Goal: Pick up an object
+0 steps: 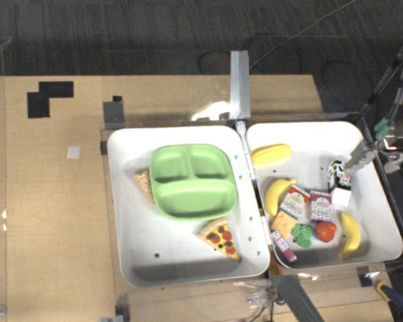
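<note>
Gripper [340, 177], fingers indistinct so their state cannot be told, hangs at the right bin's [302, 132] right side above a black-and-white carton [336, 174]; a white block [341, 197] lies just nearer, a banana [349, 233] nearer again.

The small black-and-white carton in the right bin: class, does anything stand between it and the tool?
Nothing visible does. The tool hangs just right of the black-and-white carton, with bare bin floor between. A white block lies below the carton, out of that path.
</note>
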Robot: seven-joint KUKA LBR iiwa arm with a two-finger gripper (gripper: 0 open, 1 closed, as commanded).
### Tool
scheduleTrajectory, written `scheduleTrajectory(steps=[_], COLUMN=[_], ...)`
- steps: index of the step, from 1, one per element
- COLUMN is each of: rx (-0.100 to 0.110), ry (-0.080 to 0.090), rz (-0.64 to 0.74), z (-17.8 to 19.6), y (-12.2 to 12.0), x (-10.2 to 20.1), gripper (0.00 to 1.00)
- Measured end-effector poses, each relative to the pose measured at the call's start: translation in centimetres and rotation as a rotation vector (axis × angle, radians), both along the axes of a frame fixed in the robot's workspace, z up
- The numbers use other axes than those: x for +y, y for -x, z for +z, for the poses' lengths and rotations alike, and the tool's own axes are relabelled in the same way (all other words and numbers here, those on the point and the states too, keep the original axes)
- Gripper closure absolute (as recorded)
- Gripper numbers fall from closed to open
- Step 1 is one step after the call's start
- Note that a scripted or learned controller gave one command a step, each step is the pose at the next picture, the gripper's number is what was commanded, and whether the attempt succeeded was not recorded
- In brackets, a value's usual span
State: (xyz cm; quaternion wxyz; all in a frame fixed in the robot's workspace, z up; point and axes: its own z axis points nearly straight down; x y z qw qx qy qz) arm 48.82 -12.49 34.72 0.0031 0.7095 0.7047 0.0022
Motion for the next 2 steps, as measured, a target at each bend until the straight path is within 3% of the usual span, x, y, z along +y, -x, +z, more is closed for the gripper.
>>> scheduleTrajectory(steps=[1,2], rx=[0.003,0.004], ry=[0.000,0.000], rz=[0.113,0.208], z=[-5.5,-18.9], y=[-2.9,-13.1], x=[3.9,4.0], gripper=[0.00,0.00])
